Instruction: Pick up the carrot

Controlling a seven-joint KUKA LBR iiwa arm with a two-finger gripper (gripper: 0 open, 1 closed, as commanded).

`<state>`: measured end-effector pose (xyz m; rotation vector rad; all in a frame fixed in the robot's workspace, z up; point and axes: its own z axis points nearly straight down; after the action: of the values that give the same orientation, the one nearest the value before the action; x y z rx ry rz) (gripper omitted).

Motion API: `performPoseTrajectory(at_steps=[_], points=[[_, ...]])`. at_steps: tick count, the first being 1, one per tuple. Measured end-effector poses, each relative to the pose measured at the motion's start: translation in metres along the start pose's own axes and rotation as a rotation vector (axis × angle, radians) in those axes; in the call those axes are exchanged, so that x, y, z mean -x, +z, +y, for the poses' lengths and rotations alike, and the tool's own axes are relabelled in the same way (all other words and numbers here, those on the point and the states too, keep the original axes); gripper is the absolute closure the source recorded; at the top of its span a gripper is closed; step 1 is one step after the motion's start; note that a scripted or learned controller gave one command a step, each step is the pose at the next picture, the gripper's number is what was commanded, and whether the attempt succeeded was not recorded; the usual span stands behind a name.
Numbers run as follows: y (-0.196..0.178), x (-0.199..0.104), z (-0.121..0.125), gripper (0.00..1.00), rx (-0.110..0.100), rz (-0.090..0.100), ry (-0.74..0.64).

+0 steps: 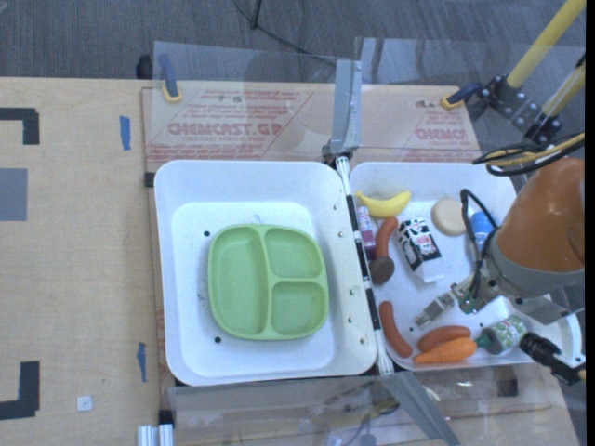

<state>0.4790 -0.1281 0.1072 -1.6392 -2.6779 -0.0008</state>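
Much of the arm (pixel 548 226) is cut off at the right edge of the frame, and its orange band hides part of the right bin (pixel 409 172). You see the end effector (pixel 437 310) as a small grey metal part low in that bin; you cannot tell whether it is released or clenched. Nothing shows between its tips.

The carrot (pixel 448 350) lies at the bottom edge of the right bin, just below the end effector and apart from it, touching a red sausage (pixel 443 335) above it. That bin also holds a banana (pixel 385 203) at the top, a small black and white carton (pixel 420 244), a round tan piece (pixel 449 216) and another sausage (pixel 395 329) by the left wall.

The left bin (pixel 177 277) holds a green divided plate (pixel 268 281).
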Motion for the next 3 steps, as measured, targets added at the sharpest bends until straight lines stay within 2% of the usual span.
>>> performPoseTrajectory(at_steps=[1,2,3], points=[[-0.077,-0.084,0.044,0.00,0.003,-0.003,-0.193],[-0.098,0.037,0.109,0.00,0.004,-0.007,-0.264],[0.020,-0.014,0.020,0.00,0.005,-0.005,-0.234]])
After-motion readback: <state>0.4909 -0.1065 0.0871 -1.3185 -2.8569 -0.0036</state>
